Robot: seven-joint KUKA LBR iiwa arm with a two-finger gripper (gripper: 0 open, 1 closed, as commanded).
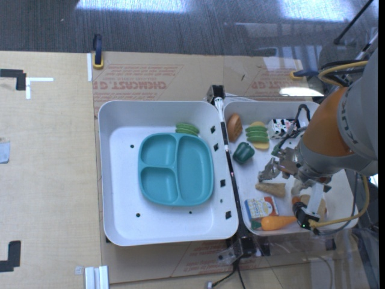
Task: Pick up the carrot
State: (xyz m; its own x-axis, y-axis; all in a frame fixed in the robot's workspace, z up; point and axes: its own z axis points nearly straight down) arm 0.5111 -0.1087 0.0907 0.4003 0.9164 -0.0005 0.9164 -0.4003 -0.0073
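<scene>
A smooth tapered orange carrot (278, 223) lay at the lower edge of the right bin (346, 188), beside a small carton (260, 208). A glossy teal divided plate (176, 168) sat in the left bin (114, 179). The gripper (278, 168) hung mid-right; its opening could not be told.

Carrot (278, 223) in right bin (347, 192)

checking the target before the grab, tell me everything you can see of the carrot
The carrot is a small orange toy, smooth and plastic-looking, lying flat and roughly level along the near wall of the right bin. Its left end sits against a small red and white packet; its right end reaches the dark gear hanging off the arm's wrist.
</scene>
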